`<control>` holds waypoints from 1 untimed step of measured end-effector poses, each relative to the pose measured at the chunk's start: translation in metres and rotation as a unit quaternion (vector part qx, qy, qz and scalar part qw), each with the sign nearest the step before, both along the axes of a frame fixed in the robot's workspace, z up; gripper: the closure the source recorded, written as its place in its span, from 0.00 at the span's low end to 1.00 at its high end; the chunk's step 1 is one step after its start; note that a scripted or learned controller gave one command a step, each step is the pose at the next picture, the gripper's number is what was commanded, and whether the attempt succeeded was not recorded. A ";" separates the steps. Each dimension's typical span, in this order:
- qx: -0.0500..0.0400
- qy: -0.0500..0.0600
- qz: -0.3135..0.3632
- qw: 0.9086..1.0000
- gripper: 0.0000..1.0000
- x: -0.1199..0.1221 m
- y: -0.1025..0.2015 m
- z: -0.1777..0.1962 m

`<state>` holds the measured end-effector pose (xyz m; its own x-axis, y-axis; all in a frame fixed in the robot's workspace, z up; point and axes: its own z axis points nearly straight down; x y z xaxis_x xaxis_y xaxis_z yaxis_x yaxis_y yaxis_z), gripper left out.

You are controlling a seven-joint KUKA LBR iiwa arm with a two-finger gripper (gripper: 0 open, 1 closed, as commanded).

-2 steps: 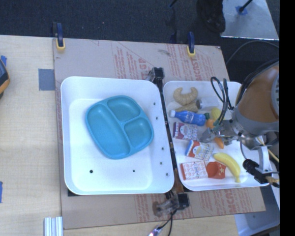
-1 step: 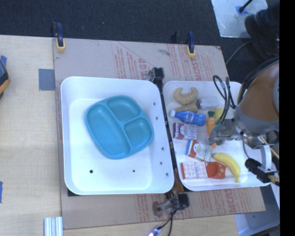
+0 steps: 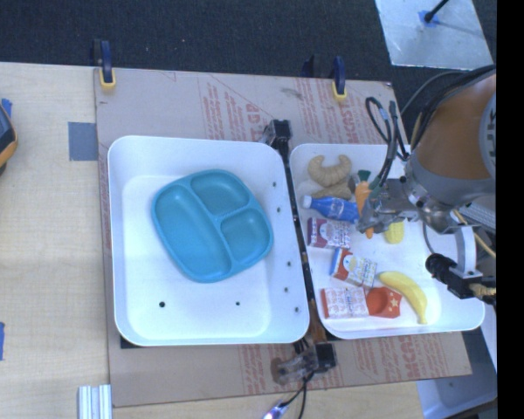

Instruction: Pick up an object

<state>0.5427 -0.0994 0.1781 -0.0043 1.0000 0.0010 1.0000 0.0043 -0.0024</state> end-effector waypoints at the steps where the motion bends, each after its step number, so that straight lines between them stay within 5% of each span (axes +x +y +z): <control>1: 0.000 0.000 0.000 1.000 1.00 0.065 0.090 0.060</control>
